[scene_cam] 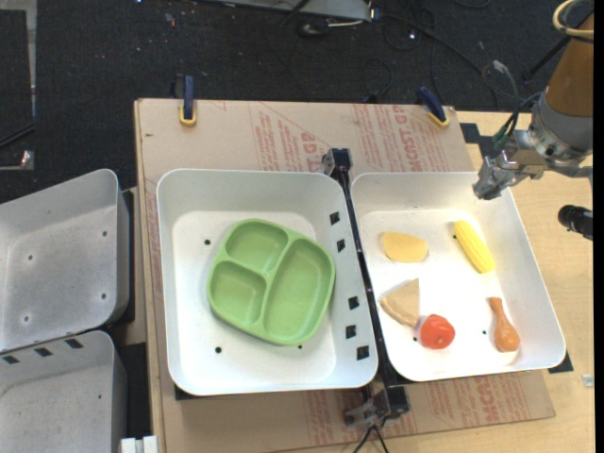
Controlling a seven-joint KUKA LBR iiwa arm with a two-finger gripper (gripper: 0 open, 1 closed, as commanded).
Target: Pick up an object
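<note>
Overhead slanted view of the bench [245, 130] carrying two shallow white bins side by side. The tool [488, 185], at the end of the grey arm [566, 111] entering from the right, hangs over the far right corner of the right bin [538, 281], above its rim; whether its fingers are spread or pressed together cannot be told at this scale, and nothing is seen between them. The candidate objects all lie in the right bin, nearer the viewer than the tool. Closest to the tool is a yellow corn cob [473, 244], lying at a slant just below and slightly left of it. Further left of the tool rests a pale yellow rounded piece [404, 246]. Well below the tool, a tan wedge-shaped piece [403, 301] lies touching or just beside a red tomato [436, 331]. An orange drumstick-shaped piece [504, 326] lies below the tool near the bin's right wall, apart from the tomato. The left bin [179, 253], far to the tool's left across the black divider between the bins, holds a green plate [272, 280] with three compartments. Yellow-and-blue clamps [188, 100] grip the bench's far edge.
</note>
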